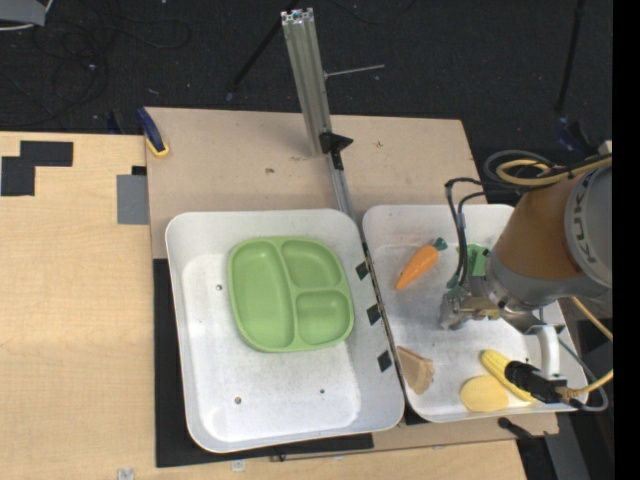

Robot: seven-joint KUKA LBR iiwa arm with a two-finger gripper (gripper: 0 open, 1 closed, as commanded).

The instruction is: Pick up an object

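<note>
From the overhead camera, the gripper (458,313) hangs low over the right bin (385,230), and I can't tell how it is set or whether it has anything. The carrot (417,265) lies just beside it toward ten o'clock, its long axis running from four to ten... no, from seven up to one, green tip uppermost. Also in that bin: one banana (507,370) at five o'clock, one yellow lump (484,395), and what may be a bread piece (416,370). The left bin (190,318) carries one green divided plate (291,294).
</note>
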